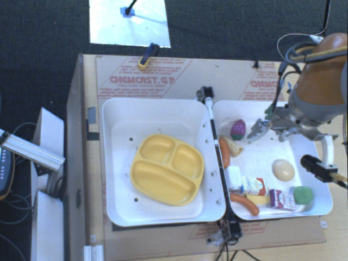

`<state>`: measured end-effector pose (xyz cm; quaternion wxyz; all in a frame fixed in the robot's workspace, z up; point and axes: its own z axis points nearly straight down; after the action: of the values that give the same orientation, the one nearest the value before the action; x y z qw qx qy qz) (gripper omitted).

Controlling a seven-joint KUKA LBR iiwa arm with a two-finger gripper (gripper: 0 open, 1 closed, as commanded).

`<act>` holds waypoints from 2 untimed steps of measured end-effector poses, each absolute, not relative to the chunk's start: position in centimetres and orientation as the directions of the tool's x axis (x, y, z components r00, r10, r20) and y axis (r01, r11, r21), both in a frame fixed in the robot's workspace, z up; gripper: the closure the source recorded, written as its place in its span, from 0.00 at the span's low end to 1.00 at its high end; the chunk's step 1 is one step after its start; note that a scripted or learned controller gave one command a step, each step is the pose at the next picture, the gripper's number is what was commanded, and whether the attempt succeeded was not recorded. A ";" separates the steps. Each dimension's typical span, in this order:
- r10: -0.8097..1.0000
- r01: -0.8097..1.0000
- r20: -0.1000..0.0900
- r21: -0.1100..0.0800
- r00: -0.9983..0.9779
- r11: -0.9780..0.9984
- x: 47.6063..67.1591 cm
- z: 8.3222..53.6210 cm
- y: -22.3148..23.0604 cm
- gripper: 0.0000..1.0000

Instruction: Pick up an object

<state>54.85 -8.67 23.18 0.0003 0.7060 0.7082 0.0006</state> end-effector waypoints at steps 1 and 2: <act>1.000 1.000 0.000 0.000 -0.003 0.003 60.6 15.5 -8.4 0.00; 1.000 1.000 0.000 0.000 -0.004 0.004 63.8 8.3 -8.4 0.00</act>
<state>63.84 -8.38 8.34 -0.0001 0.7056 0.7086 -0.0001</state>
